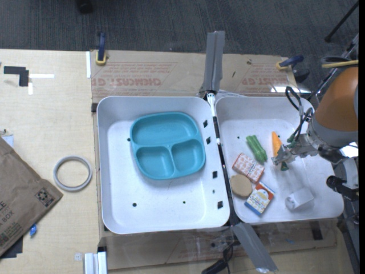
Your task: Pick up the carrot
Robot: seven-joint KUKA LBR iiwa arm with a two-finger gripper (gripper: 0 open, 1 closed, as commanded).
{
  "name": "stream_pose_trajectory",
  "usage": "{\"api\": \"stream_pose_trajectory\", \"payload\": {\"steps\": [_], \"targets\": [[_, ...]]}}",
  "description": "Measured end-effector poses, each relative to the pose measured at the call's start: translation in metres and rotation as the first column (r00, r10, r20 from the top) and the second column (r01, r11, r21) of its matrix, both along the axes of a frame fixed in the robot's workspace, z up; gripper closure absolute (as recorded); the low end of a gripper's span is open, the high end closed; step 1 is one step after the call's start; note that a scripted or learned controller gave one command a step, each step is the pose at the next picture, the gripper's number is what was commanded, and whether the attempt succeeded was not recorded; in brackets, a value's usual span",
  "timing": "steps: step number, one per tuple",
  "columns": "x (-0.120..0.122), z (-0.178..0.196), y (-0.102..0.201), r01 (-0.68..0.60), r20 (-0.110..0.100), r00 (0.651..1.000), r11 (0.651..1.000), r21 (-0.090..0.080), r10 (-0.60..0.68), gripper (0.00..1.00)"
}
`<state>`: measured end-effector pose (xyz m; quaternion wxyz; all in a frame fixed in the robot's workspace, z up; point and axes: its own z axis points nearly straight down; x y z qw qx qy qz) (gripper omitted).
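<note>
The bench [51, 136] carries two white bins side by side; the left bin [114, 170] holds a blue tray [167, 144] with three compartments, well apart from the carrot; the right bin [319, 207] holds everything else of interest. The arm [336, 110] reaches into the right bin from its far right side, and the gripper [283, 158] hangs low just right of the carrot, near its lower end; whether it is spread or closed I cannot tell, and nothing is visibly caught in it. Left of the carrot lies a green vegetable [256, 148], close by and roughly parallel; below that sits a pink packet [248, 166], then a tan round [241, 185], then a small carton [259, 200]; a pale cup [299, 199] lies on its side below and right of the carrot. The carrot [275, 142] itself is a thin orange sliver, lying flat and nearly upright in the view, in the middle of the right bin. The risks, as I judge them: the gripper seems offset to the carrot's lower right, so a close from here could pinch only the tip or miss; the carrot is slim and tapered, so it may slide out; a wide approach could nudge the green vegetable instead.
</note>
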<state>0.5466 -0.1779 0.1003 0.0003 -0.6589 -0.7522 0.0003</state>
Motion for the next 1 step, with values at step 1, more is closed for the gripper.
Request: {"api": "stream_pose_trajectory", "payload": {"steps": [1], "targets": [[0.0393,0.0870,0.0606,0.103,0.000,0.995,0.995,-0.001,-0.103,1.00]]}}
